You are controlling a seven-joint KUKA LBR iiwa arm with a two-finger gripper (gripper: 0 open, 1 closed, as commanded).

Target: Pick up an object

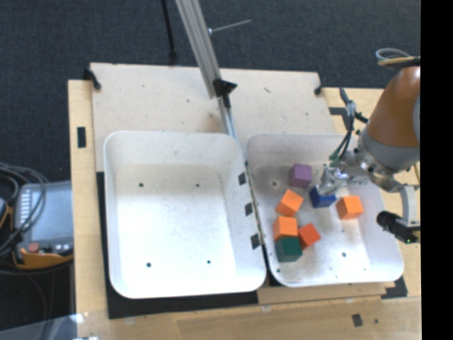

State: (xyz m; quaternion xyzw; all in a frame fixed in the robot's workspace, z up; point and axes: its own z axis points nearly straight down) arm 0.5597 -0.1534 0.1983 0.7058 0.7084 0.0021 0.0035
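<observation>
We are looking down on a bench (83, 190) carrying two white bins side by side. The left bin (177, 211) is sitting beside the right bin (368, 261), and the blocks are lying in the right one. The arm (396, 119) is reaching in from the right, and its gripper (327, 184) is hanging low over the right bin, right at the blue block (323, 200). We cannot tell how the gripper is set or whether it is touching the block, since the wrist is hiding that spot. A purple block (301, 175) is lying just left of the gripper. An orange block (350, 207) is lying to the right of the blue one. Two more orange blocks (289, 202) (287, 227) are sitting further left, one below the other. A red block (308, 235) and a green block (288, 248) are lying near the bin's front.
</observation>
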